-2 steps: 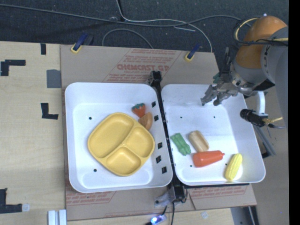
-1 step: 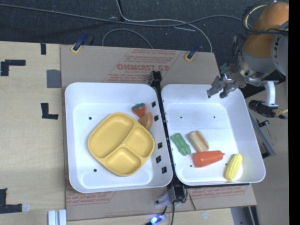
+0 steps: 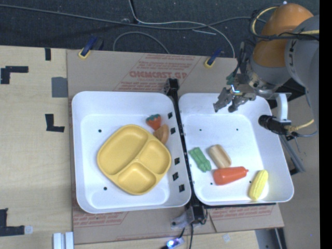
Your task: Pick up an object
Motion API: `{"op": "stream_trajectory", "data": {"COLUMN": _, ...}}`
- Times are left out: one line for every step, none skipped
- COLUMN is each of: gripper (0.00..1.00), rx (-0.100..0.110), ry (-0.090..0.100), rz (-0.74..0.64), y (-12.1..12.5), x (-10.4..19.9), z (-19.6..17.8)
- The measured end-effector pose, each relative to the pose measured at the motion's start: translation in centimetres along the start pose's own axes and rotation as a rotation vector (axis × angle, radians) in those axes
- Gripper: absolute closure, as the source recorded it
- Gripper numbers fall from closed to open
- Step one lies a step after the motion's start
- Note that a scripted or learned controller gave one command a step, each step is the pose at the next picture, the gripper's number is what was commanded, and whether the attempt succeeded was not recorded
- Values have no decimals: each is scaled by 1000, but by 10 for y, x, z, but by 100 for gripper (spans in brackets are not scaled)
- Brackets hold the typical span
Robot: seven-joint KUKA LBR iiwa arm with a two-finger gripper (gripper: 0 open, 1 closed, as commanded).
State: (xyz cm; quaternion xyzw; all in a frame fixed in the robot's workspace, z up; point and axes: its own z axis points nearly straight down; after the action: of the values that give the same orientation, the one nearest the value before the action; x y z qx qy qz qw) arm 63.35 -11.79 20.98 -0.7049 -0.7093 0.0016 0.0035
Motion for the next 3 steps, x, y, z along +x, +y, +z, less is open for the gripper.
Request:
{"op": "stream_trajectory", "data": {"gripper": 100, "rx": 0, "ry": 0, "rz": 0, "y": -20, "x": 53, "z": -8}}
{"op": "stream_trajectory", "data": {"gripper": 100, "rx": 3, "ry": -2, "rz": 1, "y": -41, "x": 94, "z": 4}}
{"op": "stream_trajectory", "data": {"gripper": 100, "rx": 3, "ry": -2, "rz": 1, "y": -64, "x": 142, "z": 13}}
